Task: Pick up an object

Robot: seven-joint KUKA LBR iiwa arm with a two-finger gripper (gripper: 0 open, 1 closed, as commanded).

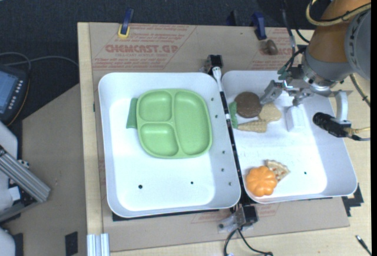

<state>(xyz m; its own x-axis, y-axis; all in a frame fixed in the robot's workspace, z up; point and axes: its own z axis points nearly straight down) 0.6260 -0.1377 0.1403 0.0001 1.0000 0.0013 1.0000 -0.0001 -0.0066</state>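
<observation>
the brown round patty (248, 104) lies in the right bin (330, 160), near its upper left corner, just beside the divider between the two bins; a pale cracker-like piece (270, 113) touches its right edge, and a tan wedge (253, 126) sits just below it; a bit of green (233, 112) peeks out at the patty's left. you have the gripper (287, 91) over the upper part of that same bin, just right of the patty, with its fingers spread apart and nothing between them; one finger (272, 92) points toward the patty and the cracker, the other (297, 96) hangs further right. lower in the right bin you'll see an orange pumpkin toy (261, 181) by the front rim, touching a small tan piece (277, 169) at its upper right. the left bin (118, 149) holds a green divided plate (174, 122) with three sections, lying flat toward the upper middle, with a green strip (131, 113) showing at its left edge.
</observation>
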